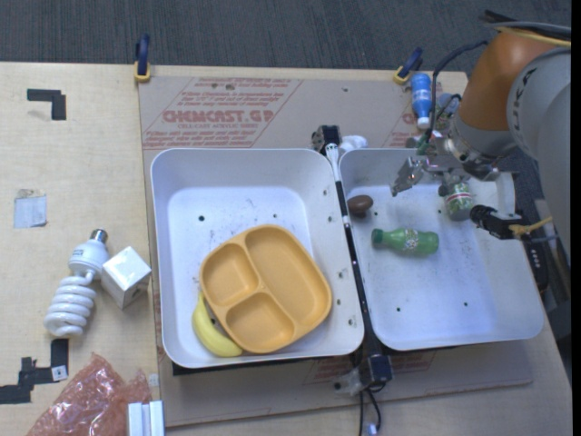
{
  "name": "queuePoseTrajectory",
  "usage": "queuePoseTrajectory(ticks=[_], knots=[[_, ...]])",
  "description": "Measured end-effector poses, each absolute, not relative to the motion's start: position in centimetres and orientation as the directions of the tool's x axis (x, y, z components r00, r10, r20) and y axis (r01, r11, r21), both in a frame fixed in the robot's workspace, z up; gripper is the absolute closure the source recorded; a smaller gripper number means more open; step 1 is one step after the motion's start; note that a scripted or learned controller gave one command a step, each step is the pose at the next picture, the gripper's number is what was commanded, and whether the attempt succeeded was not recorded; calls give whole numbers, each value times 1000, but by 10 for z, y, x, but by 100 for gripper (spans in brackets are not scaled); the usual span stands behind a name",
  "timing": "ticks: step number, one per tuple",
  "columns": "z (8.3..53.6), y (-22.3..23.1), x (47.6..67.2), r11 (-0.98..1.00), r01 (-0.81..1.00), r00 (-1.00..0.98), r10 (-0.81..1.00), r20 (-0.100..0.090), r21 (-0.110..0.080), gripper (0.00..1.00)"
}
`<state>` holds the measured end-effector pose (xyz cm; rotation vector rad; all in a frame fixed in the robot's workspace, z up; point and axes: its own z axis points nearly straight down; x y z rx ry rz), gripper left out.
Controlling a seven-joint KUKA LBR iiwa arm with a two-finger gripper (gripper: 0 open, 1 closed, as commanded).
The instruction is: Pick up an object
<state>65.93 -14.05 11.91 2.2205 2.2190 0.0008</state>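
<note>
My gripper (pixel 428 183) hangs over the far part of the right bin (pixel 472 321), with its fingers spread open and nothing between them. A small round greenish thing (pixel 457 202) sits just under the right finger, partly hidden. A green bottle (pixel 406 240) lies on its side in the middle of that bin, in front of the gripper. A brown rounded lump (pixel 360 205) rests near the bin's left wall. In the left bin (pixel 182 189) an orange-yellow divided plate (pixel 264 288) lies on top of a banana (pixel 211 331).
Left of the bins, on the bench, lie a spiral light bulb (pixel 74 290), a white cube (pixel 126 275) and a red mesh bag (pixel 86 400). A blue clamp (pixel 421 96) stands at the board's far edge behind the right bin.
</note>
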Motion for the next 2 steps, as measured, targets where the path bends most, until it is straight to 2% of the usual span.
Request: queuePoseTrajectory(ticks=[1, 2], knots=[[163, -102, 659, 2, 1000, -2, 1000, -1, 1, 0], [148, -112, 659, -1, 1000, 1, 1000, -1, 0, 0]])
